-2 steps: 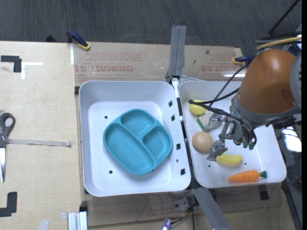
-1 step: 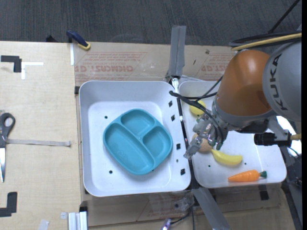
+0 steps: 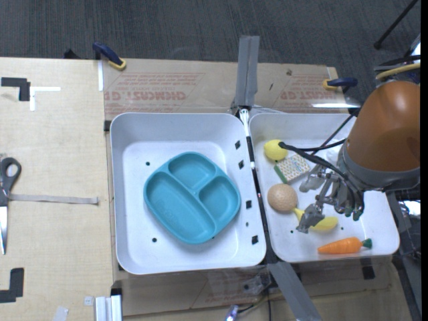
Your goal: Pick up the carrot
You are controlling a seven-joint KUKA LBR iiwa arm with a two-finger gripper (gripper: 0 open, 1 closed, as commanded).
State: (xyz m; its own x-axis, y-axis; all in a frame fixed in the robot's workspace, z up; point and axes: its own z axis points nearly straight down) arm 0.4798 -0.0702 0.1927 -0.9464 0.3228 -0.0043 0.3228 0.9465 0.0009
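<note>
An orange carrot [image 3: 341, 247] with a green top lies near the front edge of the right bin [image 3: 287, 246]. My gripper [image 3: 310, 219] hangs low in that bin, up and to the left of the carrot, directly over a yellow banana [image 3: 326, 224]. Its fingertips are close to the banana and apart from the carrot. Nothing is seen between the fingers.
In the right bin also lie a tan egg-shaped ball [image 3: 283, 197], a yellow lemon [image 3: 274, 150] and a small checked card [image 3: 293, 168]. The left bin [image 3: 127, 179] holds a blue divided plate [image 3: 192, 196]. Scissors [image 3: 7, 179] lie on the bench at far left.
</note>
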